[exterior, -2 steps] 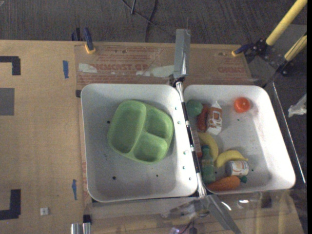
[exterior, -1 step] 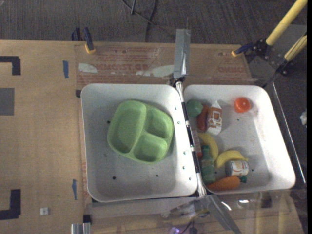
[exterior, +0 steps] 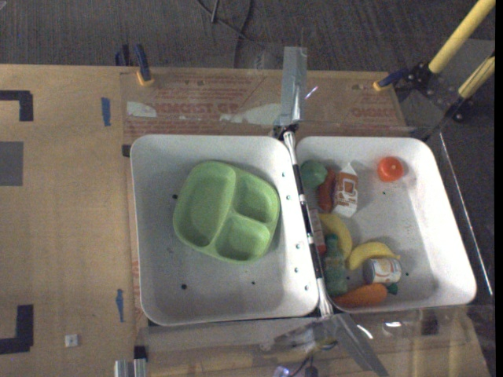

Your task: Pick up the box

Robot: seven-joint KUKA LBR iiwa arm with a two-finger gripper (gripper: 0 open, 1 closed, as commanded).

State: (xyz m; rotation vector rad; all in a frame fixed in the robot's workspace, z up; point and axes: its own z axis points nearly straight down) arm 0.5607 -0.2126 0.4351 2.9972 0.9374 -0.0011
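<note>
The box (exterior: 345,190) is a small white and orange-brown carton with a gabled top. It lies in the right bin (exterior: 428,234), near the bin's upper left corner, just right of the divider. A green item (exterior: 313,172) and a reddish-brown item (exterior: 325,195) lie against its left side.
The left bin (exterior: 157,273) holds a green divided plate (exterior: 228,210). In the right bin lie an orange round fruit (exterior: 390,168), two bananas (exterior: 372,251), a small can (exterior: 382,270), a carrot (exterior: 361,294) and a green bottle (exterior: 335,264). Yellow-handled clamps (exterior: 464,30) stand at the upper right.
</note>
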